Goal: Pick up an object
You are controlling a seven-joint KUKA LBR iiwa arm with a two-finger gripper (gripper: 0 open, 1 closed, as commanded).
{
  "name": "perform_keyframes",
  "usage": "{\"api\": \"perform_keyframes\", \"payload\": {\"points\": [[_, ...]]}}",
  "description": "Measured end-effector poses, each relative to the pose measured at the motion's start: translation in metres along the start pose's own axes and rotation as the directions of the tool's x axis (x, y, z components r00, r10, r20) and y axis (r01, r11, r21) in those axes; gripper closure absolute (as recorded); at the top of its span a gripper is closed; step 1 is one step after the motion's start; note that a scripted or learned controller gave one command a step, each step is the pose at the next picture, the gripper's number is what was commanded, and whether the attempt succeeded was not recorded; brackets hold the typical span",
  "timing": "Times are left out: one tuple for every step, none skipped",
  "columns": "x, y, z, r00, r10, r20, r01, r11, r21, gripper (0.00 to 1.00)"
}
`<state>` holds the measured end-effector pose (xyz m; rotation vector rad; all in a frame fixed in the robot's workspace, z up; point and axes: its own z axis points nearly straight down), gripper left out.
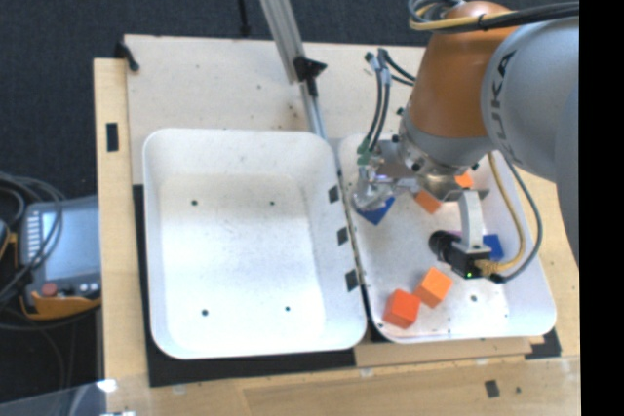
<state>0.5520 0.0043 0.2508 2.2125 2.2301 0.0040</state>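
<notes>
The gripper hangs low at nine o'clock in the right bin, over a small blue block, whether gripped I cannot tell; the block looks light, rigid and smooth-faced, best pinched squarely across two opposite flat sides.

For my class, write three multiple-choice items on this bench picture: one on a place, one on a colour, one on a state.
1. Where are the blocks?
A. left bin
B. right bin
C. the floor

2. What colour are the two blocks at the right bin's near edge?
A. orange
B. green
C. white

3. What lies at the gripper's tip?
A. a yellow ball
B. a blue block
C. a red cup

Answers:
1 B: the blocks sit in the right bin.
2 A: both near blocks are orange.
3 B: the gripper meets a blue block.
</notes>
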Motion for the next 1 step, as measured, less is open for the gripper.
{"api": "perform_keyframes", "payload": {"points": [[0.0579,0.0126,-0.0053,1.000,-0.001,0.000,0.001,1.000,0.000,1.00]]}}
